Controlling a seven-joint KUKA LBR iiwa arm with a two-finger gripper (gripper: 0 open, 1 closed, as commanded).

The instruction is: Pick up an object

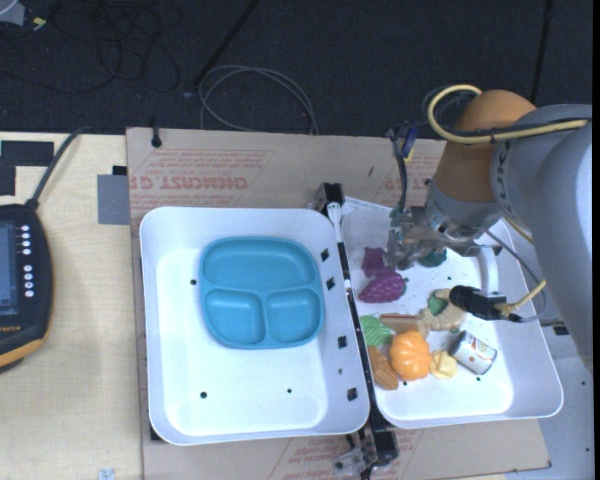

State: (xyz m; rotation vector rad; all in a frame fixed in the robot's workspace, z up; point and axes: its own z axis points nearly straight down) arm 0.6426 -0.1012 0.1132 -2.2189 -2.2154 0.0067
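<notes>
The grey arm (540, 168) with its orange band reaches in from the right over the right-hand white bin (525, 393), while the left-hand bin (165, 368) holds a blue divided plate (260, 293). The gripper (405, 251) is low in the far part of the right bin, just beside the purple grape bunch (384, 287) and a darker purple piece (374, 261) (whether it is open or closed cannot be made out). Nearer the front lie a small orange pumpkin (410, 354), a green piece (376, 330), a small can (474, 352) on its side, and a yellow bit (444, 366).
</notes>
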